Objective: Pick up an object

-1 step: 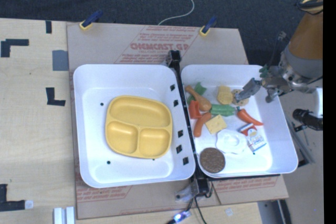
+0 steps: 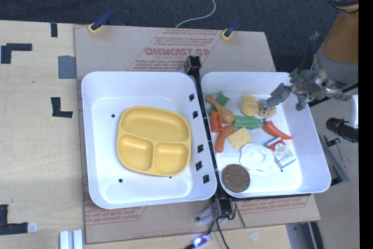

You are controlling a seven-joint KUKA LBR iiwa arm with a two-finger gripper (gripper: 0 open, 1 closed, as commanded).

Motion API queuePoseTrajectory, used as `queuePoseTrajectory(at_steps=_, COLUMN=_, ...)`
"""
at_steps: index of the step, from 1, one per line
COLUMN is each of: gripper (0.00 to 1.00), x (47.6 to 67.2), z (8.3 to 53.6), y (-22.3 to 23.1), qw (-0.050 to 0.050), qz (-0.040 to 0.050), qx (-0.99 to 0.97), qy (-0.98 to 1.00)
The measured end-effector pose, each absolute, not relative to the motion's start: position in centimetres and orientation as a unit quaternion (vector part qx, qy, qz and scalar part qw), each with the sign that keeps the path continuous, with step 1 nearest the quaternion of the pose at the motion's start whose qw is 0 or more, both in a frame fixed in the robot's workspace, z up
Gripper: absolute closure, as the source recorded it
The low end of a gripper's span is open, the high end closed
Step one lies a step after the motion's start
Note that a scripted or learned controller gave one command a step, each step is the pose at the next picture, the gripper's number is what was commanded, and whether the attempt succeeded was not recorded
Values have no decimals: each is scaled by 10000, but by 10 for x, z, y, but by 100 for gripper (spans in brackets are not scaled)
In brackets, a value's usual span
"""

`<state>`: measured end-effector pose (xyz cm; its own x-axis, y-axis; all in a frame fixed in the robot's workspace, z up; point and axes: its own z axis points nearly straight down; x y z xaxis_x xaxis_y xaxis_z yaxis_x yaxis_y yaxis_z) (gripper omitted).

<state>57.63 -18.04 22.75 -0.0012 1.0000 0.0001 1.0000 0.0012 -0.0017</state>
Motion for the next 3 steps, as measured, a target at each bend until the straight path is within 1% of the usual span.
queuePoseTrajectory(at_steps=1, gripper=0, x=568, z=176, y=-187, qw=23, qz=22, qx=-7069, qy=-7073)
queuePoseTrajectory(at_steps=2, gripper=0, x=565, z=112, y=-187, qw=24, qz=20, qx=-7067, qy=-7075)
queuePoseTrajectory(at_steps=3, gripper=0, x=569, z=92, y=-190, qw=-44, qz=-9, qx=-7068, qy=-7074)
